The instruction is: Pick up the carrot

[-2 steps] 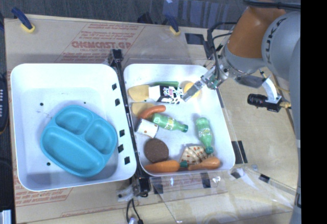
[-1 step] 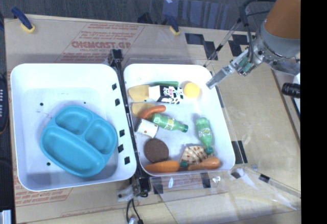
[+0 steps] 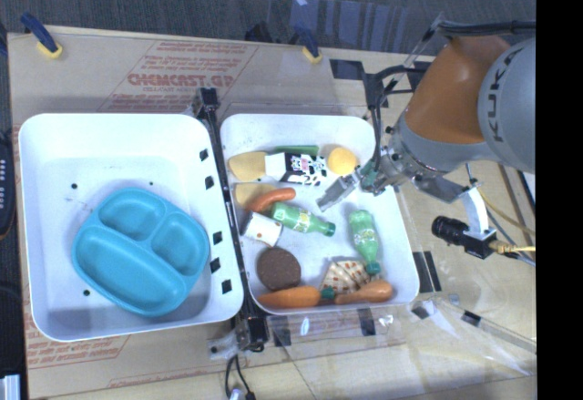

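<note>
The carrot (image 3: 290,298) is seen lying flat at the 6 o'clock edge of the right bin (image 3: 392,234), just beside a brown round cookie (image 3: 279,268) and a shell (image 3: 344,277). The tool (image 3: 344,187) is placed well apart, toward 12 o'clock, above the bottles (image 3: 305,221). Whether it is open cannot be told.

The arm (image 3: 474,107) is cut off at the right edge; the bottles' (image 3: 301,220) labels are too small to read.
</note>
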Available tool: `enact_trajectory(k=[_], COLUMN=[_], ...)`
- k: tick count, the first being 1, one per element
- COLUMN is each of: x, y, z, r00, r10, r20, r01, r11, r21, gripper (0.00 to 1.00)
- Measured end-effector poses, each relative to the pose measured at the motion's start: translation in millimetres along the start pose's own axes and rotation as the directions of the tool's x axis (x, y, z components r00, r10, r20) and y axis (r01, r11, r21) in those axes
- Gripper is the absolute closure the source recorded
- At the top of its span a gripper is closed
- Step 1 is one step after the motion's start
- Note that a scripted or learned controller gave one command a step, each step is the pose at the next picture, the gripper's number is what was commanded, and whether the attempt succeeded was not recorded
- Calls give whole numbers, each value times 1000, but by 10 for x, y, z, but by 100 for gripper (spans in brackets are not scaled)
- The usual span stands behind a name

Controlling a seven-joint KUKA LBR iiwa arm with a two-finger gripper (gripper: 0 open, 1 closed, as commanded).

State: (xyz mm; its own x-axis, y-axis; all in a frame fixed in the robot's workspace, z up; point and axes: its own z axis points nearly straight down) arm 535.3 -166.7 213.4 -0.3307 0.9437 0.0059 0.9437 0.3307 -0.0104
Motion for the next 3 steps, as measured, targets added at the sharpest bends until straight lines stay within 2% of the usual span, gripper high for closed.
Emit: enact_trajectory(k=[1, 2, 3], x=[-693, -712, -75], y=[688, 743, 329], z=[349, -827, 1145], r00=[984, 950, 909], r10=[-177, -311, -417], r20=[8, 21, -1], r01=[177, 312, 417], r11=[984, 950, 909], r21=[-4, -10, -1], gripper=[0, 0, 0])
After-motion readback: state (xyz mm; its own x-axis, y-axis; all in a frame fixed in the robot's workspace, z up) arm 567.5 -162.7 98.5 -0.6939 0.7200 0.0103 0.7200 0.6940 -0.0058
